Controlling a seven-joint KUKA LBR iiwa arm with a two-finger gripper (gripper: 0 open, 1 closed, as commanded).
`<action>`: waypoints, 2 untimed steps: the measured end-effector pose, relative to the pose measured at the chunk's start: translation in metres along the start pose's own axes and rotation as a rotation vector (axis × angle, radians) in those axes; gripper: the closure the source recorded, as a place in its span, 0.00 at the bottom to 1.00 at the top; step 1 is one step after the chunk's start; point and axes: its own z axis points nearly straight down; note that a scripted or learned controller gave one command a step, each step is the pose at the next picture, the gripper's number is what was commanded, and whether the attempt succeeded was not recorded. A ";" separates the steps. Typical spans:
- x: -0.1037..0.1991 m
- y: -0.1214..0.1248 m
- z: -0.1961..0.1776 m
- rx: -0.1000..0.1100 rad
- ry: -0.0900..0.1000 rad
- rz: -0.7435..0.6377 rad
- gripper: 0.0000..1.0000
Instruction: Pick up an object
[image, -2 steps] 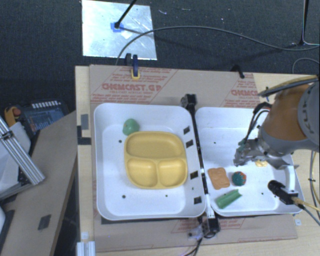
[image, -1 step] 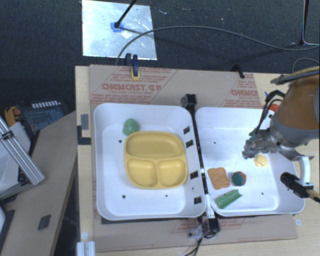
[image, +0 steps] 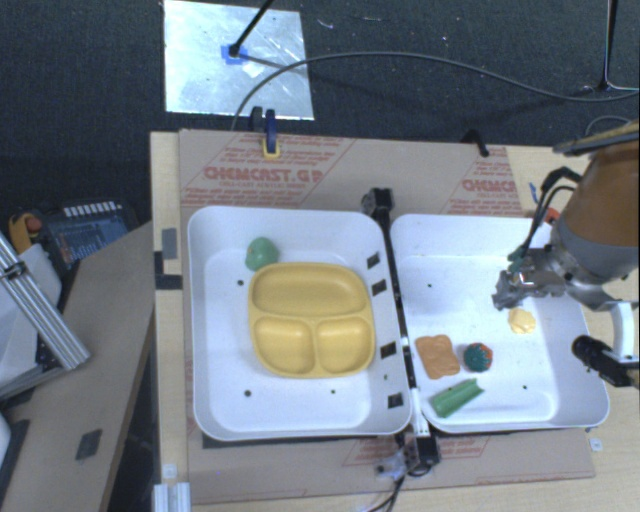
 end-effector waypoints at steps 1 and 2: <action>0.051 0.003 0.004 0.003 0.002 -0.005 1.00; 0.104 0.016 -0.011 0.001 0.002 -0.005 1.00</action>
